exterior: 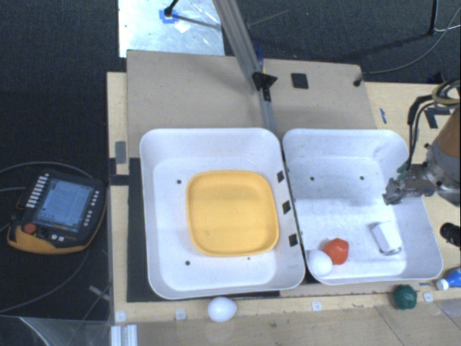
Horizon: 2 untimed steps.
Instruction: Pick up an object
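Glossy yellow plastic plate (pixel 233 212), smooth white plastic bins (pixel 163 193), matt cardboard (pixel 194 92)

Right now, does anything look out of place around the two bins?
Yes. A white egg-shaped object lies outside the bins on the bench, below the left bin. A dark green object also sits outside, beyond the right bin near its lower corner.

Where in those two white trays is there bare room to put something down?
The right bin's far and middle floor is bare. Its near edge is crowded: white ball, red object, white block. The yellow plate fills the left bin's middle, leaving narrow margins.
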{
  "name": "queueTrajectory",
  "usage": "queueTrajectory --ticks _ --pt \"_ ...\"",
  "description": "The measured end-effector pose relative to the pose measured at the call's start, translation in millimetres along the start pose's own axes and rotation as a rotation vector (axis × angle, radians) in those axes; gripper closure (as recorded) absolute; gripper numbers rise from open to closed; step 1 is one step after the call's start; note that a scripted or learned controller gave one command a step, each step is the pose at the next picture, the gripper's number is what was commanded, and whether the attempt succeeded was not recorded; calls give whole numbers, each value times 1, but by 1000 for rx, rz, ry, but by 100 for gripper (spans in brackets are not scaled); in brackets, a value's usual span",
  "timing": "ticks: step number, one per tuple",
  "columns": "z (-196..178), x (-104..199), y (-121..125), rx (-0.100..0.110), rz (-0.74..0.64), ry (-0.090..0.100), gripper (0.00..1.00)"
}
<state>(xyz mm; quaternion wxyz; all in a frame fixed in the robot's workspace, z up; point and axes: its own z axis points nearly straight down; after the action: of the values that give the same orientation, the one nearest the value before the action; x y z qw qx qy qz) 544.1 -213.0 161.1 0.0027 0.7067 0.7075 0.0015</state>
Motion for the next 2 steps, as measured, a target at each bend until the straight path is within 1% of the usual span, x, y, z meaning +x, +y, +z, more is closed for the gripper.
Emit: queueTrajectory --ticks 1,2 --pt "-44 3 6 2 0 1 100" --pt "-75 3 7 3 0 1 100"
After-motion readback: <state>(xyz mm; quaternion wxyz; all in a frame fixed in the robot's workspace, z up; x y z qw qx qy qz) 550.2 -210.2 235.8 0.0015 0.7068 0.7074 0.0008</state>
